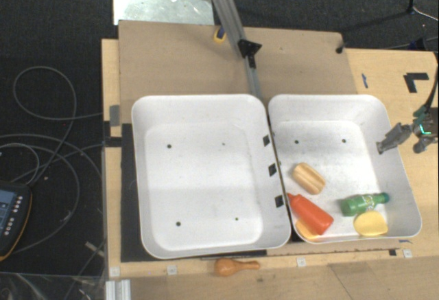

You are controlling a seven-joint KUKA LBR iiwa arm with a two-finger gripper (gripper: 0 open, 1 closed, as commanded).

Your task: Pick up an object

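Observation:
The right bin (pixel 384 120) holds a tan bread roll (pixel 309 178), a red-orange bottle-shaped toy (pixel 310 214), a green bottle (pixel 363 203) lying on its side and a yellow lemon (pixel 370 224). All lie in the bin's near half. My gripper (pixel 406 142) hangs over the right bin's right rim, well above and to the right of the objects. Its two grey fingers stand apart, open, with nothing between them.
The left bin (pixel 147 154) sits beside the right one, joined by black clips. A tan pear-shaped toy (pixel 236 266) lies on the bench in front of the bins. A slanted metal pole (pixel 226 7) rises behind them. Cables and a pendant (pixel 10 216) lie on the floor at left.

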